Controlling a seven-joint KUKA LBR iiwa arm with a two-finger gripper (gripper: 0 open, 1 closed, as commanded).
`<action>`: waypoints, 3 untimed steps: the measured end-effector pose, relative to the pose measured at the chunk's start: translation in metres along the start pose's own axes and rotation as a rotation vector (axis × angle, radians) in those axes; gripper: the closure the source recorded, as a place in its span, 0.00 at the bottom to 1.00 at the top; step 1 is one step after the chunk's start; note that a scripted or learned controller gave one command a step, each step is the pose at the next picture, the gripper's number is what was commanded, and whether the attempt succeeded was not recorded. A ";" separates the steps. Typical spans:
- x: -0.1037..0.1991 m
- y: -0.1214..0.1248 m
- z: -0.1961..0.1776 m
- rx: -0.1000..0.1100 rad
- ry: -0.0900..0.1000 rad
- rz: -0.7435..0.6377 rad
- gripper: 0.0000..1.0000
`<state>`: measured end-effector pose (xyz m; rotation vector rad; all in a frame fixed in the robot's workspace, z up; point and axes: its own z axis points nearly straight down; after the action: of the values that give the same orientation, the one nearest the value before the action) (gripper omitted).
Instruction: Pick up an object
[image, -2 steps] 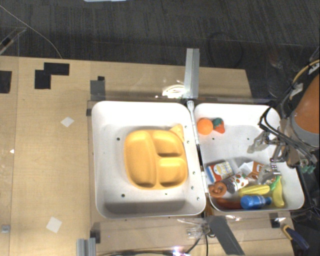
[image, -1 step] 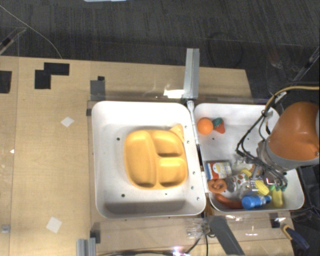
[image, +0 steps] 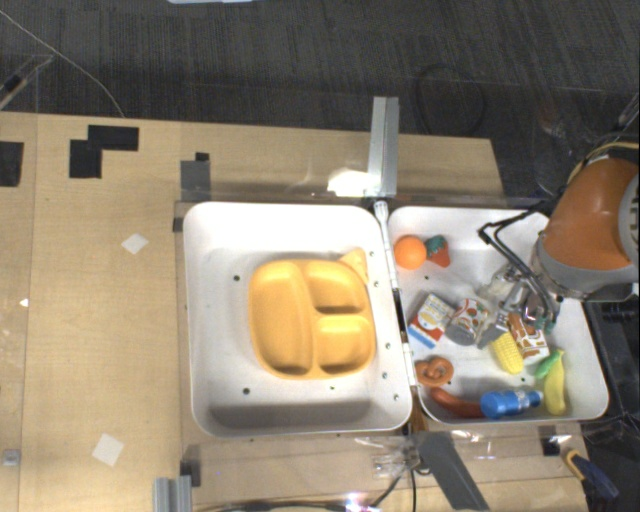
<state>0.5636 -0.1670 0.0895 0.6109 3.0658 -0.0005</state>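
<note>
the arm's orange band (image: 598, 225) looms over the right bin (image: 598, 400) on the worktop, its hand (image: 512, 298) low among the toys; whether it is clenched cannot be told. a corn cob (image: 508, 352) lies just below the hand, its long axis slanting; the yellow tray (image: 308, 318) sits in the left bin (image: 215, 330).

Arm (image: 600, 225) cut off at right edge (fingers (image: 515, 300) indistinct among clutter).

small toys (image: 470, 330) | mixed colours | scattered flat | right bin (image: 590, 400)
</note>
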 end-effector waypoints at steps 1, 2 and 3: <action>-0.014 0.078 -0.003 0.000 0.006 0.282 0.00; -0.054 0.074 -0.012 0.001 0.004 0.217 0.00; -0.072 0.084 0.000 0.007 0.015 0.441 0.00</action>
<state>0.6623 -0.1175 0.0911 1.2733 2.8732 -0.0019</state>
